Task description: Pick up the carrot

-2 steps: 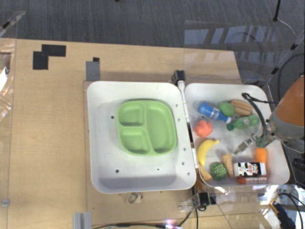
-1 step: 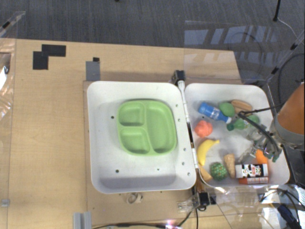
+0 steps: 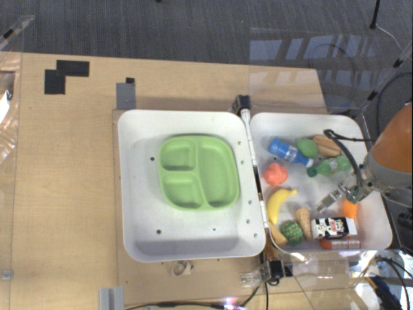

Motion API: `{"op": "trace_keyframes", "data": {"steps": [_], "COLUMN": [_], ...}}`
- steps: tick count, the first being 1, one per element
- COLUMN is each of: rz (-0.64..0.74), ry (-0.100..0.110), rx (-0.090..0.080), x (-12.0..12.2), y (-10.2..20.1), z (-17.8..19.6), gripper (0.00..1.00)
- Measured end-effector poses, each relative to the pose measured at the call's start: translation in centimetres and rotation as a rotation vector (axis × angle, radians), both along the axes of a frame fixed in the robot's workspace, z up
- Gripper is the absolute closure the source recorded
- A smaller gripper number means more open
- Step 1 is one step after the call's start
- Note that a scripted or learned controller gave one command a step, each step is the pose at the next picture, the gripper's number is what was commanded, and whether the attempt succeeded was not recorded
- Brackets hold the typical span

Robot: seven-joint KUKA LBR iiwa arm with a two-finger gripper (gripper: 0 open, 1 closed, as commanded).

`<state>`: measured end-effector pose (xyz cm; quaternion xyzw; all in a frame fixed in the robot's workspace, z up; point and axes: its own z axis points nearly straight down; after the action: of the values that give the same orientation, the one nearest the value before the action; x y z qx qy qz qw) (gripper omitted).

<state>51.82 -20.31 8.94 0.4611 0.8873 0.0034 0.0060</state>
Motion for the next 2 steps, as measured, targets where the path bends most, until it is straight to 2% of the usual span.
{"op": "trace_keyframes", "data": {"steps": [1, 2], "rz": [0.008, 0.007], "ry": [-0.010, -0.009], "rx": [-0.004, -0.004], "x": [0.40, 0.37], "y": [0.03, 0.03], "z": [1.31, 1.26], "gripper": [1.00, 0.00]}}
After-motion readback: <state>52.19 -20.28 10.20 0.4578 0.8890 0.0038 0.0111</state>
